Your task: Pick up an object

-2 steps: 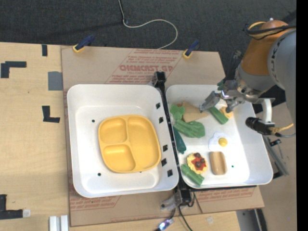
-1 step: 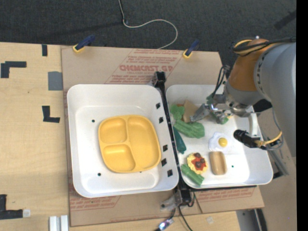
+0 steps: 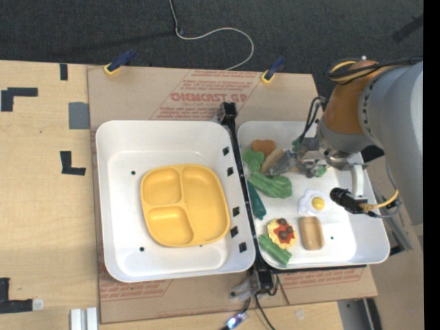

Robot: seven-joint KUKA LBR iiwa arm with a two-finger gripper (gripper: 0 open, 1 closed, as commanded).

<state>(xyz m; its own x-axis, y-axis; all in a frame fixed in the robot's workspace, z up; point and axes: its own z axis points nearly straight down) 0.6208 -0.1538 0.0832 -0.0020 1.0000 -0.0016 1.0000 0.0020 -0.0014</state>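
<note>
Several toy foods (image 3: 273, 184) lie just beside the fingers (image 3: 283, 161); their state unclear.

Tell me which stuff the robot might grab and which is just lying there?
For the job:
gripper, down among the toy food
green leafy pieces
fried egg
hot dog bun
pizza slice
brown cookie

Just lying about:
yellow divided plate in the left bin
white cable
blue-yellow clamps
</note>
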